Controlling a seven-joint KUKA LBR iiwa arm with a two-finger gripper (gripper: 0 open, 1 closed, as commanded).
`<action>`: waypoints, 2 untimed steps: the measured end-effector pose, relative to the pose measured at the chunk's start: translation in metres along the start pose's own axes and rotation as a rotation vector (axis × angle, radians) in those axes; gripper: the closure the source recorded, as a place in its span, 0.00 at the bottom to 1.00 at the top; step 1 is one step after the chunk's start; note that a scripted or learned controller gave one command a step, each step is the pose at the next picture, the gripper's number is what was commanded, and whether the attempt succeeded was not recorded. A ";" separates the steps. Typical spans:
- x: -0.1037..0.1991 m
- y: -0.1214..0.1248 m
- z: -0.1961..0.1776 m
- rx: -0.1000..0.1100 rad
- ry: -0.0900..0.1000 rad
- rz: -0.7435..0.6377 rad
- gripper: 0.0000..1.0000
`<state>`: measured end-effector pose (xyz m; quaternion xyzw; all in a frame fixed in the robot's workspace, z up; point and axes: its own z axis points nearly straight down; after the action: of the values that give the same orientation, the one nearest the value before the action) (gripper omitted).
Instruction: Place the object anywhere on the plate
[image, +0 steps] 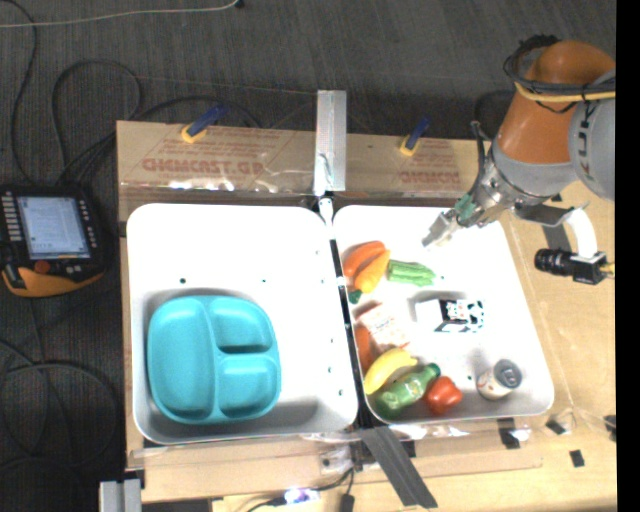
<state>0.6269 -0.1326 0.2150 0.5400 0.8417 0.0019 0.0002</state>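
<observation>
The gripper (437, 236) hangs over the upper part of the right bin (520, 300), its fingers (432, 239) too small and blurred to tell whether they are apart or together; nothing shows between them. Below it lie the toy foods: an orange pepper (364, 265) by the divider, a green vegetable (410, 271) just beside it, then a black-and-white patterned block (461, 314), a banana (387, 366), a green pepper (402, 391), a red tomato (443, 395) and a small can (499, 378). The turquoise divided plate (212, 358) sits in the left bin (230, 240), well apart from them.
</observation>
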 end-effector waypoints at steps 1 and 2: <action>0.090 -0.017 0.032 0.006 0.000 -0.062 1.00; 0.070 0.002 0.019 0.003 -0.002 -0.118 1.00</action>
<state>0.5991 -0.0683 0.1960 0.4893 0.8721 0.0001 0.0005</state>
